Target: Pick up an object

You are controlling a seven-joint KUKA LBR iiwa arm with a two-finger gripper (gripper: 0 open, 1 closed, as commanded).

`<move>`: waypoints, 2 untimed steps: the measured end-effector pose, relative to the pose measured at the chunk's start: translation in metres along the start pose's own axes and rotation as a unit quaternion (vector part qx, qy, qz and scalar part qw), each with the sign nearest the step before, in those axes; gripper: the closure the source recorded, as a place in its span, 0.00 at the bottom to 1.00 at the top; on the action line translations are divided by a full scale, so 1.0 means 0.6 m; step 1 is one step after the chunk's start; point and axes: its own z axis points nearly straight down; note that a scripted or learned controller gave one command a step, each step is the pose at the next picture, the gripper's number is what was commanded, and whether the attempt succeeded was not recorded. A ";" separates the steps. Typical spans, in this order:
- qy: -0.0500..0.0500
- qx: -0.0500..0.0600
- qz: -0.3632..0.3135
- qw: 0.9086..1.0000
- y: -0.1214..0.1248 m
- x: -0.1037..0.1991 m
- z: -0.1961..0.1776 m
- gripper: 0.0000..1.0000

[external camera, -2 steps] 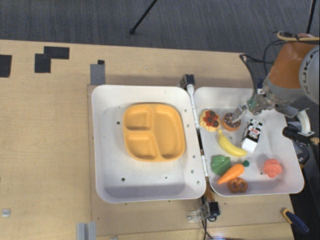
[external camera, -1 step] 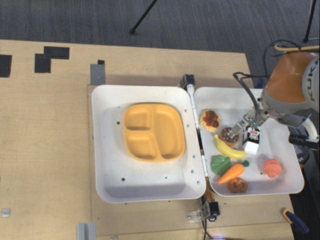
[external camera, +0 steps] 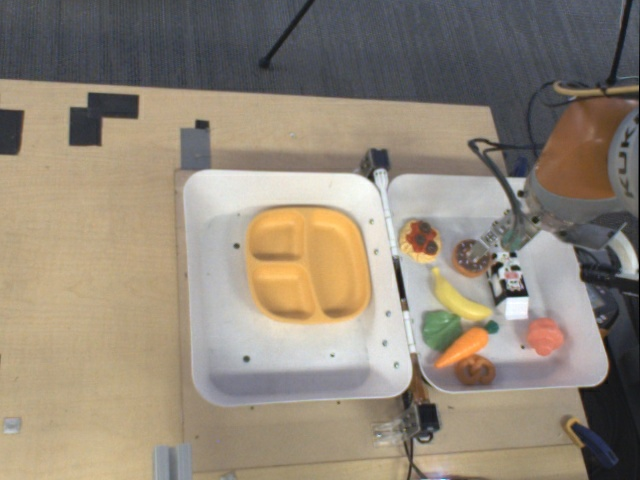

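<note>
- Over the right bin (external camera: 590, 363), the gripper (external camera: 507, 275) hangs low among the toy foods, just beside the donut (external camera: 469, 257) and above the banana (external camera: 460, 299); whether it is spread or pressed together I cannot tell.
- Likely targets lie clustered close by: carrot (external camera: 462, 347), green pepper (external camera: 439, 326), pink piece (external camera: 545, 336).
- A yellow divided tray (external camera: 306, 263) sits in the left bin (external camera: 215, 368), probably as the drop spot.
- No writing on the desk (external camera: 90, 298) is readable.
</note>
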 end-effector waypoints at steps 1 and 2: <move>0.002 0.006 -0.114 0.993 0.107 -0.001 -0.088 1.00; 0.002 0.005 -0.111 0.994 0.161 0.040 -0.122 1.00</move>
